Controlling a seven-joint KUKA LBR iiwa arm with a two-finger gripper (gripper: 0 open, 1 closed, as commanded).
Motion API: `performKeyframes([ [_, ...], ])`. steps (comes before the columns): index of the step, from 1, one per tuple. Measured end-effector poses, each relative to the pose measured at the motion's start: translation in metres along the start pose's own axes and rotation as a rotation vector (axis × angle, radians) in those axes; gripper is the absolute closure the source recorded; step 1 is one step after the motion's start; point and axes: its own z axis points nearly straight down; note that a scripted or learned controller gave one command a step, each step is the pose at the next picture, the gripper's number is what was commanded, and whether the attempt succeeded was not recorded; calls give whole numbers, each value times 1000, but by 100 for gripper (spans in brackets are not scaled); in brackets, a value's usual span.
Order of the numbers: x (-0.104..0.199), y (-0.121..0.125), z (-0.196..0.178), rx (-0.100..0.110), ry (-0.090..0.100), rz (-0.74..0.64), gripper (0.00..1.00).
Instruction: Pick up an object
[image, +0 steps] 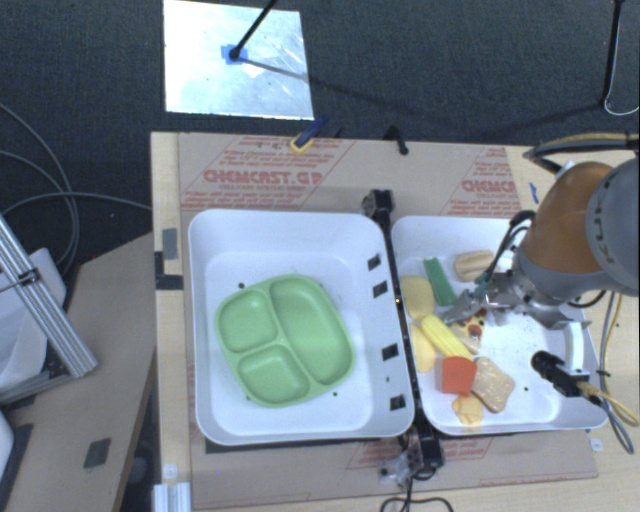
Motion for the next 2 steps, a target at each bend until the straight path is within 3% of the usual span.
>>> performKeyframes([
  [1,51,-71,-41,-13,-9,0,0],
  [2,145,-74,-94,-13,-2,-12,0],
])
